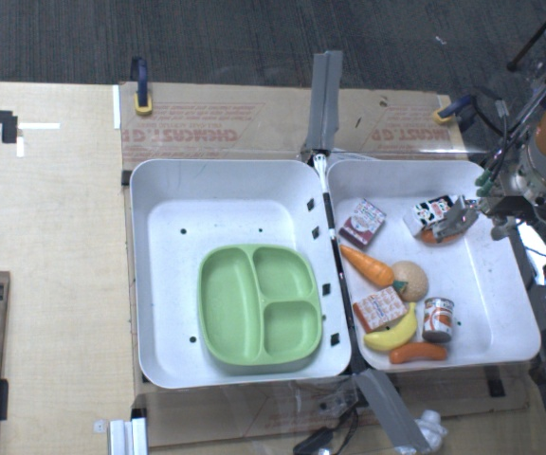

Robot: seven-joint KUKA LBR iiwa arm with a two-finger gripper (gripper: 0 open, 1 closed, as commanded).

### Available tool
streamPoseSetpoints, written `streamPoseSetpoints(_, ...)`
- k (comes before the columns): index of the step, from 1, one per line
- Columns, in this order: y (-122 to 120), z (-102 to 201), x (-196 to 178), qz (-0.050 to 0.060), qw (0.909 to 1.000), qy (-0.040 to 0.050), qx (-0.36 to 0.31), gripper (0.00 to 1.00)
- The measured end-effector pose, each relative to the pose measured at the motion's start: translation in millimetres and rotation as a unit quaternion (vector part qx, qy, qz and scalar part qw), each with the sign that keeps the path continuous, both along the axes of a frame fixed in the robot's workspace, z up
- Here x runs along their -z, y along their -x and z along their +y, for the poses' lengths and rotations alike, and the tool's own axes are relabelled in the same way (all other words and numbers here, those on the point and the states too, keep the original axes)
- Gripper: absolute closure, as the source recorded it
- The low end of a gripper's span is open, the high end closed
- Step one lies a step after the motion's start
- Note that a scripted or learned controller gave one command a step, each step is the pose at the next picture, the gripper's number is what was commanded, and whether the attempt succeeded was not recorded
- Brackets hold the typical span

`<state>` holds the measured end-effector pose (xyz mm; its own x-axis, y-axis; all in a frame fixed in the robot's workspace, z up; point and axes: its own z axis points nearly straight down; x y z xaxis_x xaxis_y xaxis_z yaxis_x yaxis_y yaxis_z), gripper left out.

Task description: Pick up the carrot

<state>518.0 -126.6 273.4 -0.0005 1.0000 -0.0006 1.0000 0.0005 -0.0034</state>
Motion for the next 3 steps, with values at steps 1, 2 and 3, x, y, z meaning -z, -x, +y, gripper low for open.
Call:
streamPoseSetpoints(1,23,70,83,0.0,0.9995,-0.0003,-0.031,0.0)
streamPoseSetpoints(2,-10,23,182,-0.001,0.9995,0.0001,-0.031,0.0)
streamPoseSetpoints(3,-13,21,169,-0.004,0.9996,0.0006,-0.029,1.0)
